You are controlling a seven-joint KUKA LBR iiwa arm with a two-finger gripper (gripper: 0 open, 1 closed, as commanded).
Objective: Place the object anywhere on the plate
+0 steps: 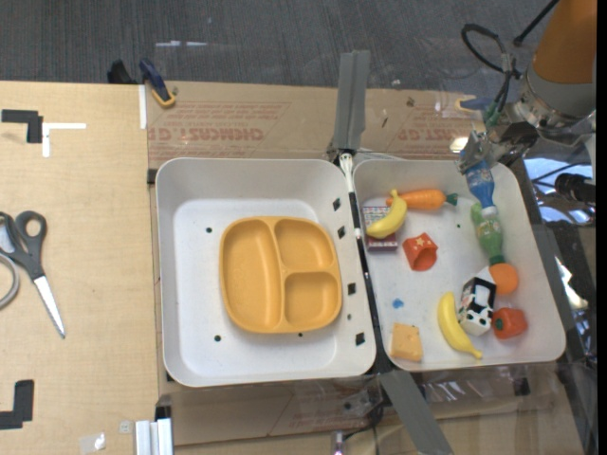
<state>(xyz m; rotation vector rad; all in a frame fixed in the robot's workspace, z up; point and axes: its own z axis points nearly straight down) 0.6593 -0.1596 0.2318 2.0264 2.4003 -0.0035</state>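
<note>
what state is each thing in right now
plate: flat in the left bin, nothing on it
bottle: lying in the right bin, blue end under the gripper
carrot: lying flat
two bananas: lying apart
scissors: on the bench, shut
</note>
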